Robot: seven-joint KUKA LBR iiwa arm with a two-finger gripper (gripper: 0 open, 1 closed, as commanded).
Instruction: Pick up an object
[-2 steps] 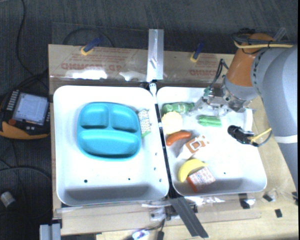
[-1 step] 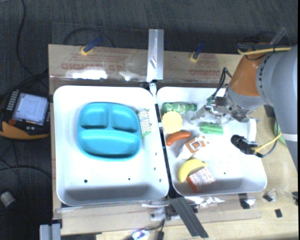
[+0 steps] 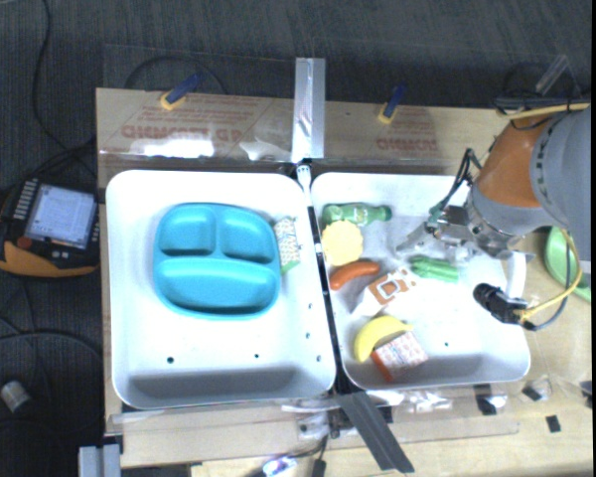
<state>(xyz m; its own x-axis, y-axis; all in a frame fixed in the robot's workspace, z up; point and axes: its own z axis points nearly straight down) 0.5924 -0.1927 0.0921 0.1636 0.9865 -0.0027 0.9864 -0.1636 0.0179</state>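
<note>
Camera view: I see the gripper (image 3: 447,229) low over the right bin (image 3: 497,351), just above a green stick-shaped item (image 3: 435,267); whether it is clenched or released I cannot tell. Near it lie a green bottle (image 3: 356,213), yellow round piece (image 3: 341,238), orange sausage (image 3: 354,272), small orange-white card (image 3: 391,287) and a yellow-red item (image 3: 387,342). Left bin (image 3: 139,366) holds a blue divided tray (image 3: 219,258).

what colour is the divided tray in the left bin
Bright blue: the divided tray lies in the left bin, seen clearly in the camera view.
</note>
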